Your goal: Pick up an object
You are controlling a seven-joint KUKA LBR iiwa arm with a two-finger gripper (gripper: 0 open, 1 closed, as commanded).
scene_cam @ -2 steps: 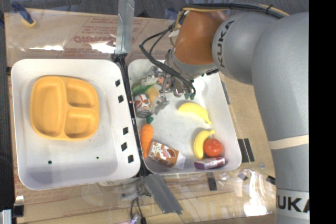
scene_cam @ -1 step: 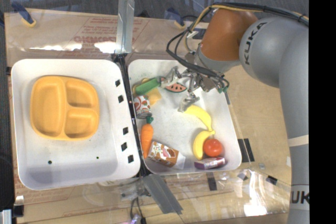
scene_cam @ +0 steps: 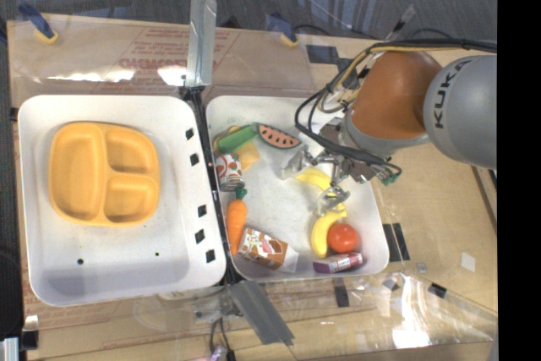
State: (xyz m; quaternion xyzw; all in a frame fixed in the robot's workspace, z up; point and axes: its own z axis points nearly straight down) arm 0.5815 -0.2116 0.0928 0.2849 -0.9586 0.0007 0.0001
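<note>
My gripper hangs low in the right bin, under the grey arm with its orange band. A small yellow piece lies right beside it on the left, touching or nearly so. Just below it are a banana and a red tomato. A purple bar lies at the bin's front edge. Further left in the same bin are a carrot, a snack packet, a small can, a green vegetable and a watermelon slice.
The left bin holds an orange divided plate. A black ridge separates the two bins. Cables loop off the wrist over the right bin's back. Cardboard and tape surround the bins.
</note>
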